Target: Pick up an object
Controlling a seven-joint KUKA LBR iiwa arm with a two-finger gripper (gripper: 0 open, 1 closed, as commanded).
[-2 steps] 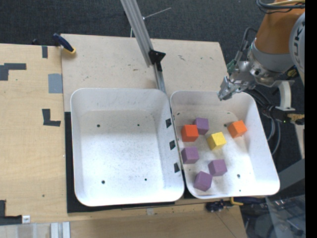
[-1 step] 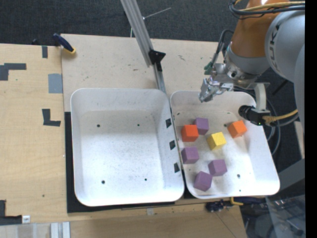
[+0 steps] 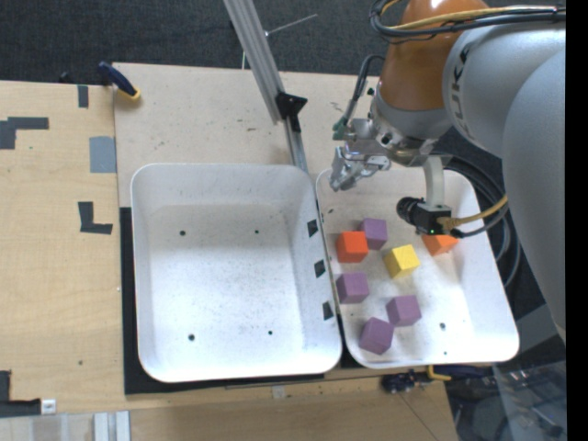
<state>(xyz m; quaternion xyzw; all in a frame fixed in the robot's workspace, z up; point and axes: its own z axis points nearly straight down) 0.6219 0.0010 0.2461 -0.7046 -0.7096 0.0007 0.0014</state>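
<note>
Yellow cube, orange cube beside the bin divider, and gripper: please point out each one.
yellow cube [image 3: 401,260], camera view, its top face
orange cube [image 3: 352,245], camera view, its top face
gripper [image 3: 344,179], camera view, between its fingertips

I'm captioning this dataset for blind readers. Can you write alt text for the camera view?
A grey robot arm reaches in from the right, its gripper hovering over the far left corner of the right bin, which holds four purple blocks, an orange block, a yellow block and another orange piece. The left bin sits beside it.
</note>
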